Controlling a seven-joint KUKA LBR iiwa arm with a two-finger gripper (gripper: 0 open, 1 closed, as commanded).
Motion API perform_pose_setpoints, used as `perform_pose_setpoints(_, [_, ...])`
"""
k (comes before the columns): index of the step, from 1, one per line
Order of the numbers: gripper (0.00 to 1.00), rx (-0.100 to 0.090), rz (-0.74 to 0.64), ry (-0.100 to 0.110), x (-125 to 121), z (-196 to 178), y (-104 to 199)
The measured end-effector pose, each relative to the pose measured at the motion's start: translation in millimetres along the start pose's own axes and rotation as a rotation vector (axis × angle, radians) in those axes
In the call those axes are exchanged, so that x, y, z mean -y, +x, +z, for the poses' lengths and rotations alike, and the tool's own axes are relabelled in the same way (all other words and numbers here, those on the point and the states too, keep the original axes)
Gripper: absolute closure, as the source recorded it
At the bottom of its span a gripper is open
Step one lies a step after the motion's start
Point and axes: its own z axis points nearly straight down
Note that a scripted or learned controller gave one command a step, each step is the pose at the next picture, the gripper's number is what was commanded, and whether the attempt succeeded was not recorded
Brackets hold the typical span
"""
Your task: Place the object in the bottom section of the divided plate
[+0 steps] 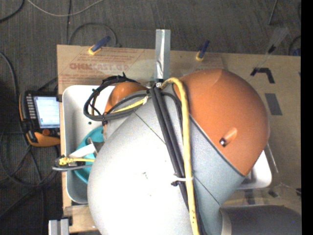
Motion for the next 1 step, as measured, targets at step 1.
perform_pose_setpoints(1, [0.0, 0.002, 0.093, -0.001, -28.2, -93.5, -9.4])
